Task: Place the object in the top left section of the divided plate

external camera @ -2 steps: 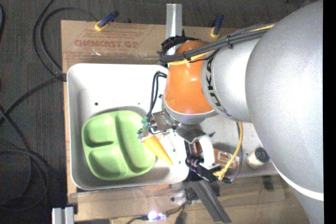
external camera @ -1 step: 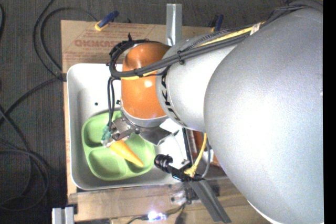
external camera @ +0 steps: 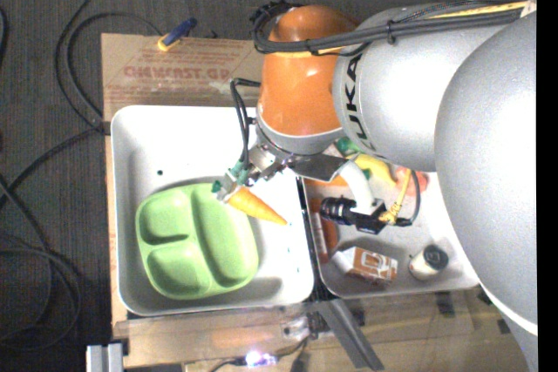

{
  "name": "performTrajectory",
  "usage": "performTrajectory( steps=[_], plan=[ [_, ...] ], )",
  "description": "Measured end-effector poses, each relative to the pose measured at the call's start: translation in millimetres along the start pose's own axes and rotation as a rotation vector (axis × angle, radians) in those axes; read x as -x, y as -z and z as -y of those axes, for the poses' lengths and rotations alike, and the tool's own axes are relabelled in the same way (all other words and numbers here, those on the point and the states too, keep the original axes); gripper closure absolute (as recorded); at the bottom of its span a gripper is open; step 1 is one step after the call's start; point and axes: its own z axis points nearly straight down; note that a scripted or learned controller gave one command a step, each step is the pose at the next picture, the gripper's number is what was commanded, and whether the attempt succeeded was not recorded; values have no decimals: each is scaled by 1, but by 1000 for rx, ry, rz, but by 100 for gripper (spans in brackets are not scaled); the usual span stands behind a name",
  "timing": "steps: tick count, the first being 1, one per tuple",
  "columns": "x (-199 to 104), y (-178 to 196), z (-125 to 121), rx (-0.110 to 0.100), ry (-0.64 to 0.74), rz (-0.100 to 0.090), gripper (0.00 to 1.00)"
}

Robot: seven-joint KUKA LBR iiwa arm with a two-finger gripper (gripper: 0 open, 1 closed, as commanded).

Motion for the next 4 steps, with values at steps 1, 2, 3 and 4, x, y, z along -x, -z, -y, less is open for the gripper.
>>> performTrajectory(
  steps=[1,2,3,4],
  plan=[
    [-70,-37,7,0,222,-4,100],
    [-29,111,33,3,169,1,100],
    [-59,-39,15,0,327,-4,100],
    [2,97,54,4,350,1,100]
  ],
)
